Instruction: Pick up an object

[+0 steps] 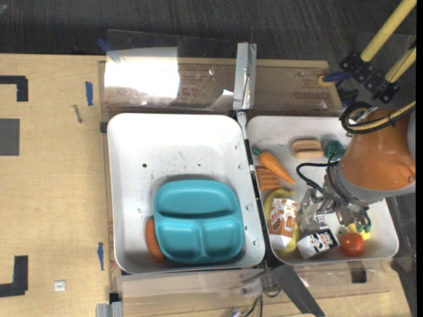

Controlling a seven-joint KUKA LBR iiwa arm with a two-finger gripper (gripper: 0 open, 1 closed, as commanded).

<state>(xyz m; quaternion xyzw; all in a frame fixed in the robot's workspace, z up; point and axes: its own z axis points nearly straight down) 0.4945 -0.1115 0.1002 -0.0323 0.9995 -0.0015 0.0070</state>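
Now I have the hand [322, 211] lowered into the right bin [390, 243], just above the small carton [318, 242] beside the tomato [351, 244], probably lining up a pick; I cannot tell its opening.

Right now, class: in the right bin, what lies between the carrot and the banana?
In the camera view, a ridged orange waffle-like piece lies between the carrot and the banana.
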